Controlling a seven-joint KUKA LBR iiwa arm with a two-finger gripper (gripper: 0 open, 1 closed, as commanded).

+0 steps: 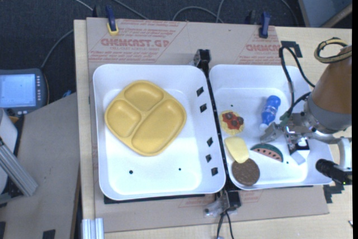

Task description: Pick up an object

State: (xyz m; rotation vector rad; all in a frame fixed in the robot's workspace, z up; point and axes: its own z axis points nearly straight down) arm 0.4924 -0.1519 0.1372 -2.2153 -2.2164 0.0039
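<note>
Overhead, a bench [140,36] bears two shallow white bins side by side. The left bin [112,176] holds a yellow divided plate [145,117]. The right bin [246,78] holds the candidate objects: a brown disc [245,172] at the near edge, a yellow wedge [237,149] touching it on the far side, a watermelon slice [268,151] to the right, a blue bottle [270,109] farther back, and a small red-patterned piece [232,121] near the divider. The arm [334,92] reaches in from the right; its gripper [286,132] hovers just right of the watermelon slice — nothing is seen between the fingers, though their spread cannot be told. Likely best practice: centre squarely over one isolated item — the bottle or slice — before descending.
</note>
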